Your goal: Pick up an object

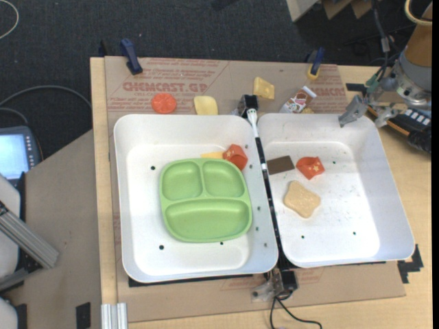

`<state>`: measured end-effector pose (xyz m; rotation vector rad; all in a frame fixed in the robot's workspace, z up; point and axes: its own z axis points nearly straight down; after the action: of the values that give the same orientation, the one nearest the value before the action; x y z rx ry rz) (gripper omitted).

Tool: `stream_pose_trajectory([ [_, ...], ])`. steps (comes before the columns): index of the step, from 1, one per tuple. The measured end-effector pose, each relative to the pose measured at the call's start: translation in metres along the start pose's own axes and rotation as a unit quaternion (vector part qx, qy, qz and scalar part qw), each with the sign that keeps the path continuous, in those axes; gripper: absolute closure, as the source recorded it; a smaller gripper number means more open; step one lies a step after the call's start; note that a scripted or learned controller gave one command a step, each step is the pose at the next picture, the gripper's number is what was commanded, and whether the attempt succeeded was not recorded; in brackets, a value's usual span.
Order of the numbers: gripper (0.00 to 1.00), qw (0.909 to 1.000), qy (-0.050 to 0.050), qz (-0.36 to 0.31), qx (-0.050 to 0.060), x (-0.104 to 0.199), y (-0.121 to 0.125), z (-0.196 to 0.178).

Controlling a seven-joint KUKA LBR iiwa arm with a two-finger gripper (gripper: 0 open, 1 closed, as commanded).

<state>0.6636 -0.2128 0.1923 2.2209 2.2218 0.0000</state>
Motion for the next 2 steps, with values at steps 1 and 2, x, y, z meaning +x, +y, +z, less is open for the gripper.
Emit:
stream_pose_trajectory([
  [1, 0.00, 1.0000, 0.001, 0.002, -0.002, 0.035, -0.071, 0.105],
  [2, 0.00, 1.0000, -0.001, -0.004, -0.006, 0.108, 0.009, 0.104],
])
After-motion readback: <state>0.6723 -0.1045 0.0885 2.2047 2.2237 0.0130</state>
